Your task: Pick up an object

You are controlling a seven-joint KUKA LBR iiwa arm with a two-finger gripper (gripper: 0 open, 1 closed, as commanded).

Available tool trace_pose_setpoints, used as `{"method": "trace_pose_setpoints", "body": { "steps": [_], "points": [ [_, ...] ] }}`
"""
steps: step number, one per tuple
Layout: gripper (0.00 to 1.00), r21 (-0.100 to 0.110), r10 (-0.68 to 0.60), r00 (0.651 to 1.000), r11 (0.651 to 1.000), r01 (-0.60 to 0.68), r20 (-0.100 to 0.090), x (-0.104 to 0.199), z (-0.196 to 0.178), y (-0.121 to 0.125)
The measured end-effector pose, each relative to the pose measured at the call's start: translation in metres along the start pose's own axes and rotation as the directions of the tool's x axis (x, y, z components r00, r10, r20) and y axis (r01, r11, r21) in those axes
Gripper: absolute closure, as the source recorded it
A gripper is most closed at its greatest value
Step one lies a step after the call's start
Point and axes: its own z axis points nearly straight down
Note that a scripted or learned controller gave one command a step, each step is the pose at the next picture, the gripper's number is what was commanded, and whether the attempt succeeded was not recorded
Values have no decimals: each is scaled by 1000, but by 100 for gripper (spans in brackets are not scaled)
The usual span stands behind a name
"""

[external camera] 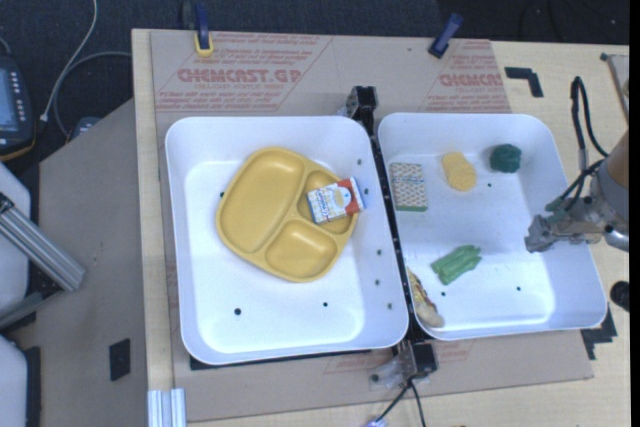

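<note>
A robot arm reaches in from the right, its gripper (540, 235) low over the right edge of the right bin (520, 310); nothing shows between its fingertips, and whether they are spread or closed cannot be told from this angle. Both bins are shallow, glossy white plastic with rounded corners, set side by side on a pale board printed with red lettering. In the right bin, a green, lumpy, elongated object (456, 264) lies near the middle, well apart from the gripper. A small dark green ball-like object (505, 157) sits near the bin's far right corner, with a flat, yellow, oval piece (459, 171) just beside it toward the left. A grey, mesh-textured rectangular block (408, 186) lies along the left edge, and a tan, narrow object (423, 300) rests against the near left corner. In the left bin (280, 325), a smooth yellow plate (270, 215) with three compartments lies near the centre. A small carton (333, 201) printed in blue, white and red rests on the plate's right rim. Blue and yellow clamps (203, 30) grip the board's far edge.
</note>
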Motion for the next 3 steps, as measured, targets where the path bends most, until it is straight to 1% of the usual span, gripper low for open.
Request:
{"method": "trace_pose_setpoints", "body": {
  "steps": [1, 2, 3],
  "points": [
    [100, -2, 0, 1000, 1000, 0, 1, -3, -63, -3],
    [100, -2, -1, 1000, 1000, 1, 1, -4, -116, -1],
    [100, 6, -5, 1000, 1000, 5, -5, 49, -119, -3]
  ]
}}
